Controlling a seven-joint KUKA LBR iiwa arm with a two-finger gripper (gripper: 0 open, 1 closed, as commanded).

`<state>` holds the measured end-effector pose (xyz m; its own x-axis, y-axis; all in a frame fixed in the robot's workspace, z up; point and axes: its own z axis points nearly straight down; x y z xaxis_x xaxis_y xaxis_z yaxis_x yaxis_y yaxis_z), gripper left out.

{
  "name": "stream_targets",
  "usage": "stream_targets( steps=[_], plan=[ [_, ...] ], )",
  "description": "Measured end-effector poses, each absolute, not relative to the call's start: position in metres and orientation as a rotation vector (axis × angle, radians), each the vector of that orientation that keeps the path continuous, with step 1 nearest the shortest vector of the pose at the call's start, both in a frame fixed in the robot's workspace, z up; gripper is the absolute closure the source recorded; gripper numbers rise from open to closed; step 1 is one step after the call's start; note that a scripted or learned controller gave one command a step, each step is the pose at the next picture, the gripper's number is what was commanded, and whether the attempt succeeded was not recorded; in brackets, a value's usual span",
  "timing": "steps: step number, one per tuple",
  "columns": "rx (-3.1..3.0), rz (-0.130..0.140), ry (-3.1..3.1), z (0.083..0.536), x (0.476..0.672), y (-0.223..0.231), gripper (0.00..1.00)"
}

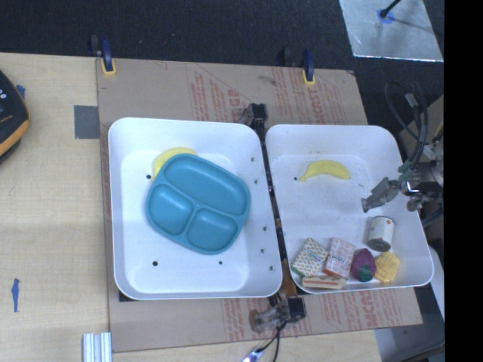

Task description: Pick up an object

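Grey metal tool (379,195) hovers at the right bin's (302,138) right side; whether it is open, I cannot tell. Just below lies a small can (379,233). The likely best approach: descend straight over the can, clear of the bin wall.

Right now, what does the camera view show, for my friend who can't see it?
Two white bins sit side by side: the left bin holds a blue divided plate, the right bin a banana, a can and small toy foods. The gripper hangs over the right bin's edge.
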<state>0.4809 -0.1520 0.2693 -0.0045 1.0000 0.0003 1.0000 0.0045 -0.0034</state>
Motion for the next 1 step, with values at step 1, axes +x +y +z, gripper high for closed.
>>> stream_targets(
  steps=[1],
  plan=[
    [-2.212,0.007,-2.225,0.1088,0.6120,-0.1939,0.00]
  ],
)
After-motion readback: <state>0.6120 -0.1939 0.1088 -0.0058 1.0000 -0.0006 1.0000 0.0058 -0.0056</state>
